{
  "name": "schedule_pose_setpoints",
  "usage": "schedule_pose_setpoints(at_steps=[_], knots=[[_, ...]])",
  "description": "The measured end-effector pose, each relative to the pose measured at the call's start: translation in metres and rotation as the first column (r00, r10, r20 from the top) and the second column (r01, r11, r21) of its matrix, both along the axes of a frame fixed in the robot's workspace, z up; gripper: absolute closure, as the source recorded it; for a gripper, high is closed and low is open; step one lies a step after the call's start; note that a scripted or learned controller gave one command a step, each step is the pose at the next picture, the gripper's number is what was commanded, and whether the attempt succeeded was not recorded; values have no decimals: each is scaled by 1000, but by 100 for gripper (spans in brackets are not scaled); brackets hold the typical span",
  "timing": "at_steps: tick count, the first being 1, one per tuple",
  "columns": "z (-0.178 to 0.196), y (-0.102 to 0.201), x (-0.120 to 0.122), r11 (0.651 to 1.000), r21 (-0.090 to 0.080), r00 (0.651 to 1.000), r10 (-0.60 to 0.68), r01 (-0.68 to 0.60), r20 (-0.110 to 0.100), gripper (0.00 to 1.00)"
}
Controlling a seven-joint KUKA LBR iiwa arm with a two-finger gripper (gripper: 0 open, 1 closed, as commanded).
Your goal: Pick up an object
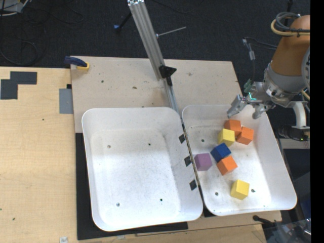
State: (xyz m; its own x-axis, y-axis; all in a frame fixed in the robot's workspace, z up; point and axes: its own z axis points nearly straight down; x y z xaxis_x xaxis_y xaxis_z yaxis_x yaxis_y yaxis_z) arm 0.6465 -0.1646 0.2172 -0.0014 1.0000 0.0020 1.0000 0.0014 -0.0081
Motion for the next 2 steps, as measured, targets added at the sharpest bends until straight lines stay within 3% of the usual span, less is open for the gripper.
schedule_pose_setpoints(at_steps=[1, 2], knots=[[3, 0, 1, 1000, -2, 1000, 3, -3, 5, 0], [-52, 10, -4, 1000, 0, 1000, 1, -1, 0, 0]])
